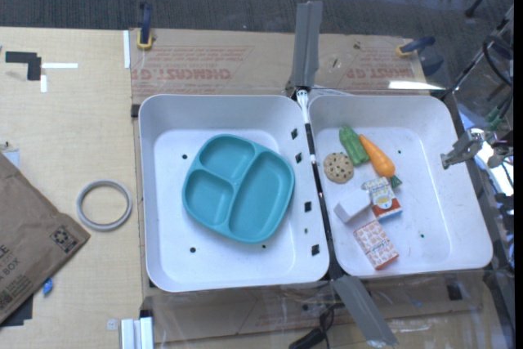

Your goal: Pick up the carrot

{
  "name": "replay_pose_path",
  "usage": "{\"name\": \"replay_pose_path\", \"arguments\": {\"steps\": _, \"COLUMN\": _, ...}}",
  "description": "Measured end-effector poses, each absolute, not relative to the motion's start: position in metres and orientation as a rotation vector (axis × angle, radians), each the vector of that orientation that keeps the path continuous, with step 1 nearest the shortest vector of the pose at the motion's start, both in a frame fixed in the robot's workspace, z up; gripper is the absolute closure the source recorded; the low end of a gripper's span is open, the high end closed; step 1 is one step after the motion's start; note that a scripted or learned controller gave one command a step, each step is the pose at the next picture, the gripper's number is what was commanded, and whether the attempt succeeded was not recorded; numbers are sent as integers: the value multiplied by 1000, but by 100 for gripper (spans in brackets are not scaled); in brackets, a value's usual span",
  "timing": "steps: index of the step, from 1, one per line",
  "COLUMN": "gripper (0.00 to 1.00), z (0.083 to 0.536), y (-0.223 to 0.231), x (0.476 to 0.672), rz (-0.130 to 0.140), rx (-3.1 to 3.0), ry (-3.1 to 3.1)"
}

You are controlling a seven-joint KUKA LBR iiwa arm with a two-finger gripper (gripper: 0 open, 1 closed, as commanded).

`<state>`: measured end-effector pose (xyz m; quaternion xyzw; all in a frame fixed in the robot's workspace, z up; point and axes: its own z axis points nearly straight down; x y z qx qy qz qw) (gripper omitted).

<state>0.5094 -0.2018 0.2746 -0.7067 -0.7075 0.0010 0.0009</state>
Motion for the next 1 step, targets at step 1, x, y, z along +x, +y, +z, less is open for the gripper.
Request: {"name": "replay_pose_path", "arguments": {"steps": 1, "gripper": 0, "z": 165, "y": -145, "x": 574, "rz": 3, "rx": -2113, "ry": -2322}}
